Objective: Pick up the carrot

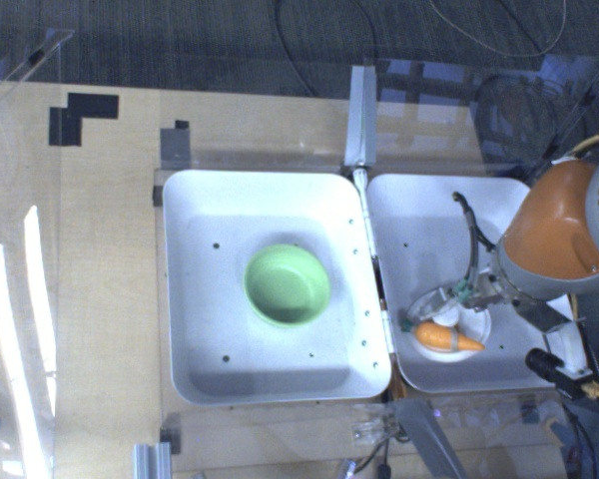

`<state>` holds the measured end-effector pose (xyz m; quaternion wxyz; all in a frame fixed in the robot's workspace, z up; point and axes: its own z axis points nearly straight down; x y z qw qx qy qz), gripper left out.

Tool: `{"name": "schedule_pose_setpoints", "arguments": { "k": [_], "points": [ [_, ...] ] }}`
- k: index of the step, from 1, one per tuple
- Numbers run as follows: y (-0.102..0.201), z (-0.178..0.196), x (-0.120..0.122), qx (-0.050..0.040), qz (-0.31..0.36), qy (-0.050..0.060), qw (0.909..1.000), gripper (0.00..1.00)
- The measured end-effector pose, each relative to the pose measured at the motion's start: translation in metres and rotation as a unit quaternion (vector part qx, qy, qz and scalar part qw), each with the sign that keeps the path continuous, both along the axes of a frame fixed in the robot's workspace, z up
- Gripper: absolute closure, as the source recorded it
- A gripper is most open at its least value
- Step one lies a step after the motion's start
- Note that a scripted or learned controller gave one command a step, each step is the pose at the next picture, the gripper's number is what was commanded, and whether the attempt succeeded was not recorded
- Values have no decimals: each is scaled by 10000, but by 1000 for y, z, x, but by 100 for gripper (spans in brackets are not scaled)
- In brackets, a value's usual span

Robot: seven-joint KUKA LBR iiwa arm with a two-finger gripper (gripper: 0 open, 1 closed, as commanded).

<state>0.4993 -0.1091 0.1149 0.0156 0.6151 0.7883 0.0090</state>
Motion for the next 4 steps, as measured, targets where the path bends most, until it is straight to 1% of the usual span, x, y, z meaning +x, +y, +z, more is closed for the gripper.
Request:
{"name": "schedule_pose_setpoints", "arguments": {
  "k": [1, 2, 3, 4],
  "points": [
    [15, 2, -5, -36, 1356, 60, 9907, 0],
    [-13, 30, -10, -3, 846, 131, 9963, 0],
    [21, -14, -4, -3, 759, 52, 9971, 0],
    [32, 71, -9, -24, 1764, 120, 9842, 0]
  ]
}}
